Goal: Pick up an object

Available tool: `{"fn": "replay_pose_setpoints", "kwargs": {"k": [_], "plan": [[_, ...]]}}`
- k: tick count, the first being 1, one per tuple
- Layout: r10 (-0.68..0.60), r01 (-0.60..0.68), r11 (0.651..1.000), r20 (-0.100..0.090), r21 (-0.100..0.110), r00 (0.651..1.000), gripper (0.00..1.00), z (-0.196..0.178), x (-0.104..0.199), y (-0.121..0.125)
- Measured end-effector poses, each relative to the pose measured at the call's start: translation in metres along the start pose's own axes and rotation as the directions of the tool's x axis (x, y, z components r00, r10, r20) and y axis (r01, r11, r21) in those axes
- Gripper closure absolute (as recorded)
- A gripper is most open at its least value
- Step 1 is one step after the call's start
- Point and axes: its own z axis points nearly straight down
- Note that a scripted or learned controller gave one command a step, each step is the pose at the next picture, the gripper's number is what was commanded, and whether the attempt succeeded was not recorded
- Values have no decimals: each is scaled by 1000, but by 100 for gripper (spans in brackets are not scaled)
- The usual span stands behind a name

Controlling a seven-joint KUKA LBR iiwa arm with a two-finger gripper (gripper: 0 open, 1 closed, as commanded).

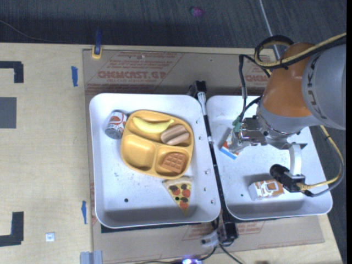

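- Yellow tray (144,150), can (115,124) and pizza slice (181,193) are crowding the left bin (104,202).
- We are hovering the gripper (237,142) over a blue-and-white object (228,149) in the right bin (316,202); a small carton (265,189) is lying near.

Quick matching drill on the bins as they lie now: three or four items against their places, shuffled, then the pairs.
Items:
1. yellow tray
2. pizza slice
3. soda can
4. white and orange carton

Places:
A. right bin, near front edge
B. left bin, rear left corner
C. left bin, middle
D. left bin, front, below the tray

Pairs: 1-C, 2-D, 3-B, 4-A
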Motion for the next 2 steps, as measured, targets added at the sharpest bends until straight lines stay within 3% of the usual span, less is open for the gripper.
{"fn": "replay_pose_setpoints", "kwargs": {"k": [1, 2], "plan": [[0, 0, 1000, 1, 1, 1000, 0, 0, -1, 0], [1, -1, 1000, 1, 2, 1000, 0, 43, -81, -28]]}}
